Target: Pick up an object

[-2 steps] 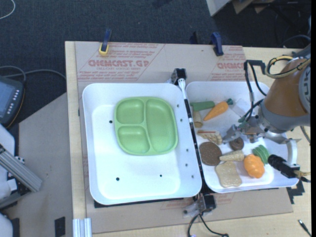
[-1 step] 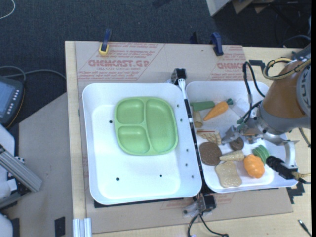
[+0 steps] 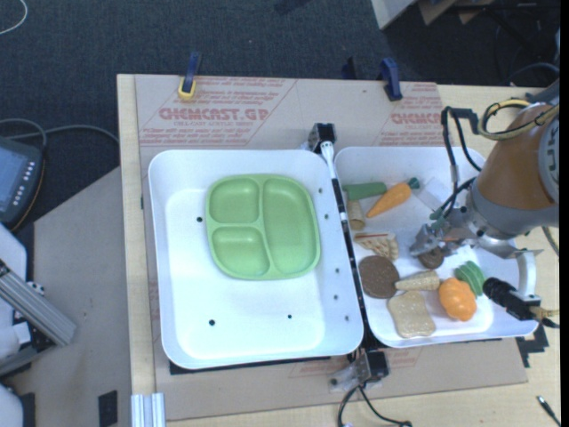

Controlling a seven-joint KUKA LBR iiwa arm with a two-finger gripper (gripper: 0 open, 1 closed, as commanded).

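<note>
A grey arm with an orange band (image 3: 520, 172) reaches in from the right over the right bin (image 3: 391, 332), its gripper (image 3: 433, 241) lowered among a clutter of toy food. Nearest the camera in that bin lie a pale cracker (image 3: 412, 314) and, to its right, an orange fruit (image 3: 457, 299) with a green piece (image 3: 470, 276) touching its far side. Just beyond the cracker sit a brown round cookie (image 3: 380, 276) and a tan bread stick (image 3: 418, 282), the two touching. A small dark brown piece (image 3: 431, 259) lies right under the gripper; whether the fingers are spread, pressed together or pinching it cannot be told from this slant. Left of the gripper a tan wafer (image 3: 378, 243) rests near the bin's left wall. Farther back, a carrot (image 3: 391, 199) lies at a slant beside a green stick (image 3: 365, 189), both well apart from the gripper. The cookie, bread stick and fruit crowd the near side of the gripper. In the left bin (image 3: 178, 265) sits a green divided plate (image 3: 263, 227), toward the far half. A yellow clamp (image 3: 188, 85) and a blue clamp (image 3: 389, 78) grip the board's far edge.
</note>
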